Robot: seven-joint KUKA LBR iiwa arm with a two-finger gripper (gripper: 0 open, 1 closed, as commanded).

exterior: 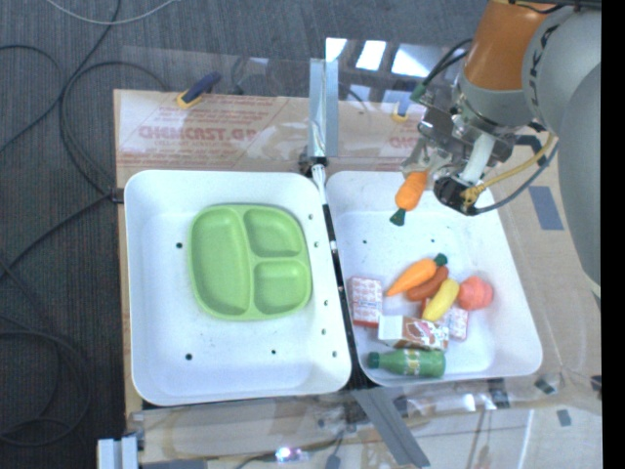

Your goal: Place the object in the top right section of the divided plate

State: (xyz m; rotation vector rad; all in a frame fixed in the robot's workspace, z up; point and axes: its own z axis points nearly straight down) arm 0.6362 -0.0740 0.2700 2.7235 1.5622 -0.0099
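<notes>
A green divided plate [250, 262] lies in the left bin [156, 360], with one long section on its left and two smaller ones on its right. My gripper [427, 172] hangs over the far part of the right bin [513, 350], shut on a small orange carrot [411, 191] with a green tip. The carrot dangles tilted below the fingers, above the bin floor.
Toy food sits in the near half of the right bin: another carrot [410, 276], a yellow piece [440, 300], an orange-pink ball [475, 292], red-and-white packets [365, 301] and a green bottle [407, 362]. A ridge [332, 262] divides the two bins.
</notes>
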